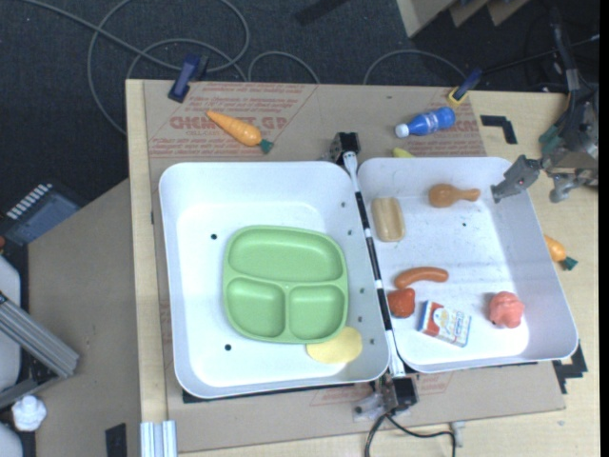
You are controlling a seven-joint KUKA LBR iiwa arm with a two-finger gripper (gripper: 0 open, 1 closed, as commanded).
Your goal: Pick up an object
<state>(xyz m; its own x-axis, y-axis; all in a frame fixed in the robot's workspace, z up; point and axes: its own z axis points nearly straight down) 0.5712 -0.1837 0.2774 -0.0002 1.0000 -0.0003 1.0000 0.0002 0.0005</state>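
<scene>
Objects lie in the right bin (533, 255): bread (387, 219), sausage (421, 276), red piece (402, 302), carton (445, 323), drumstick (451, 195), pink ball (506, 308). The end effector (533, 177) hovers over the bin's far right rim, spread wide and gripping nothing.

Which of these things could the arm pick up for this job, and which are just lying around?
Job: claw, drumstick, bun, sausage, carton, pink toy, green tray.
Lying about: carrot, bottle, clamp, cables.
</scene>
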